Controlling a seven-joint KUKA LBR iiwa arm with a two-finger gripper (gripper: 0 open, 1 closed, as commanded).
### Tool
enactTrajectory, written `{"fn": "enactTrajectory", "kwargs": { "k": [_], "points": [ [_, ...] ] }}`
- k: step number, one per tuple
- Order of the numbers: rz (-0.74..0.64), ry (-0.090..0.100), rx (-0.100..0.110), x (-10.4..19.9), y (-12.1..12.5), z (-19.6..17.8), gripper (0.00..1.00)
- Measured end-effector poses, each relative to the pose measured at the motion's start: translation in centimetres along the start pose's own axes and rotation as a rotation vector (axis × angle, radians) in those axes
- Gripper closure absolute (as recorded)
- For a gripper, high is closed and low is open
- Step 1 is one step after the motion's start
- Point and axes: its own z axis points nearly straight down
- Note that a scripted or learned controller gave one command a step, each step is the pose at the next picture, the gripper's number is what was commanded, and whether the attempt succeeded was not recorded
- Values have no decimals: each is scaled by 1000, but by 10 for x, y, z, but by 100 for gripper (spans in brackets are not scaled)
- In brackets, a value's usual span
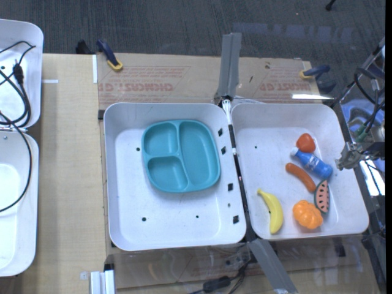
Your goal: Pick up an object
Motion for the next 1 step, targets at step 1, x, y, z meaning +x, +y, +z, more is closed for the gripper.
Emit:
{"fn": "enactTrajectory", "kwargs": {
  "k": [1],
  "points": [
    [-2, 0, 0, 53, 0, 26, 100]
  ]
}}
